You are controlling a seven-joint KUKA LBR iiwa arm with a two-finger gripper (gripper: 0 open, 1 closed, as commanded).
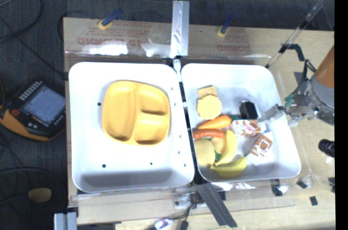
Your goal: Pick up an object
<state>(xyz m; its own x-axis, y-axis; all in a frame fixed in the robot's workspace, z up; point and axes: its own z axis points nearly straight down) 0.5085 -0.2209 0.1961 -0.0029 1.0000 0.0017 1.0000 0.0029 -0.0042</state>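
Heads up before you let this run: the gripper (274, 111) sits at the right edge of the right bin (228, 72), roughly mid-height in the frame, and its state is something I honestly can't tell from up here. It's too small and blends into the white rim. Nothing is visibly in it.

All your candidates are crammed into the lower left part of that bin. The banana (232, 161) curls along the bottom, with the carrot (213, 123) lying across just above it and a yellow round slice (209, 107) above that. Two small printed packets (250, 128) lie toward the middle, and a small black object (248, 109) is the closest thing to the gripper.

What could bite you:
- The pile is tight, things touching or overlapping, so a descent there may catch two items or shove one aside.
- The packets look flat, so my guess is they'd slip out of a pinch.
- The black piece is near the bin wall side, and a sloppy approach could clip the rim.

The yellow tray (136, 111) in the left bin (89, 169) sits well apart, no worries there.
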